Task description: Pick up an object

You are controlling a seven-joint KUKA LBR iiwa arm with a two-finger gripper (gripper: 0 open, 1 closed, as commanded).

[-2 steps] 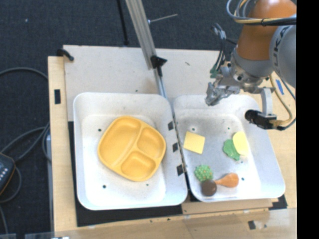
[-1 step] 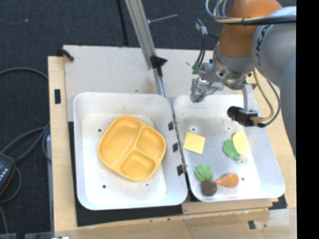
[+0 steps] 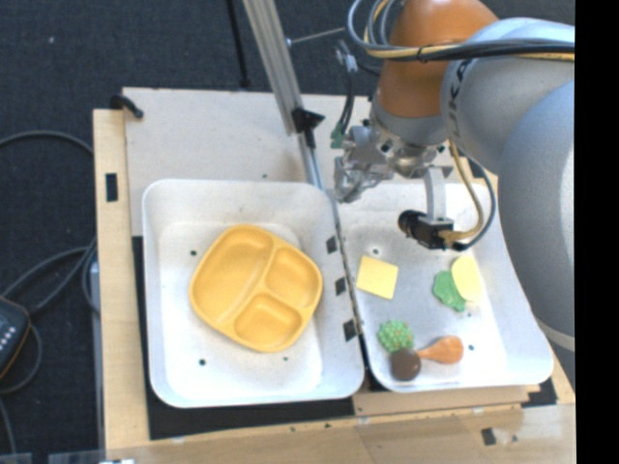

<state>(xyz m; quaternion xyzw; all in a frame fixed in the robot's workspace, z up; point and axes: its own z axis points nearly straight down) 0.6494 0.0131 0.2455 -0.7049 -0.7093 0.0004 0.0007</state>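
White bin (image 3: 169, 375) — glossy yellow tray (image 3: 256, 286)

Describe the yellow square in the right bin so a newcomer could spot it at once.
Start at the right bin, the one without the yellow tray. Near its left wall lies the yellow square, flat and alone. It is the only straight-edged piece, above the green broccoli.

Robot lab, bench (image 3: 193, 133) with white bins (image 3: 164, 288), cables (image 3: 39, 269)

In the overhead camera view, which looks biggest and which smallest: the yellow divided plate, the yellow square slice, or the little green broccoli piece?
1. Yellow divided plate, by far the largest.
2. Yellow square slice.
3. Green broccoli piece, slightly smaller than the slice; the gap is modest.
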